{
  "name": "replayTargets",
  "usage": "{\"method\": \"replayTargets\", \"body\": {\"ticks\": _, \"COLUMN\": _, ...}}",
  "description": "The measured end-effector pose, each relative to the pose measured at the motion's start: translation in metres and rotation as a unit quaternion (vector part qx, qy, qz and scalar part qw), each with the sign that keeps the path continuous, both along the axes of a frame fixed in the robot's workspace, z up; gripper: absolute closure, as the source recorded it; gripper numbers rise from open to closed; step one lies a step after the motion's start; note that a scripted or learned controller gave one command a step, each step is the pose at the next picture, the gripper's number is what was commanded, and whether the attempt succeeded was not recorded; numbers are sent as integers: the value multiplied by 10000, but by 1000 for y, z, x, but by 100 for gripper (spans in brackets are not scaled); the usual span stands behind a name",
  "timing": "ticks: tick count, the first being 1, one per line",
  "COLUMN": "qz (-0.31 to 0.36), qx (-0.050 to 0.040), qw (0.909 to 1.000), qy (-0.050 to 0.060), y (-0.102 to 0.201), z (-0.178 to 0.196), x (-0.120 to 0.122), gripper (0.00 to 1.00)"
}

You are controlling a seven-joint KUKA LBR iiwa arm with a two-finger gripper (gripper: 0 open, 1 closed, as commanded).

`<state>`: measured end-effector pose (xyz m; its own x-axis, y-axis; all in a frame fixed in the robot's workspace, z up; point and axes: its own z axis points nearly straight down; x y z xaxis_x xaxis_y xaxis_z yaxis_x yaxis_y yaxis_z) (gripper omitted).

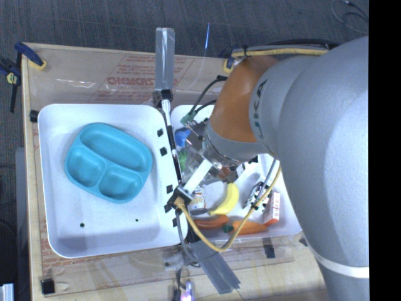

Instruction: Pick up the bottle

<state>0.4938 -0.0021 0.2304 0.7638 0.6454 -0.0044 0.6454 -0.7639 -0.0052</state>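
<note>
At the left edge of the right bin (178,114), a blue cap with a clear greenish body below it looks like the bottle (183,144). Most of it is hidden by the arm. My gripper (195,150) is low in this bin, right beside or over the bottle, under the orange-banded wrist. The wrist covers the gripper's tip, so I cannot see whether anything is held.
A blue divided plate (109,162) lies in the left bin (94,237). In the right bin a yellow banana (230,199), an orange carrot (241,227) and a small red-and-white box (273,208) lie near the front. The arm hides the bin's back and right.
</note>
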Motion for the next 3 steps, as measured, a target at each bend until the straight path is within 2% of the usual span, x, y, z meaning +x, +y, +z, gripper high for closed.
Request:
{"method": "replayTargets", "body": {"ticks": 1, "qz": 140, "qx": 5, "qw": 9999, "qy": -27, "y": 138, "z": 92, "x": -4, "gripper": 100}}
{"method": "replayTargets", "body": {"ticks": 2, "qz": 673, "qx": -5, "qw": 9977, "qy": 2, "y": 111, "z": -9, "x": -1, "gripper": 100}}
{"method": "replayTargets", "body": {"ticks": 3, "qz": -1168, "qx": -14, "qw": 9932, "qy": -20, "y": 127, "z": -6, "x": -18, "gripper": 100}}
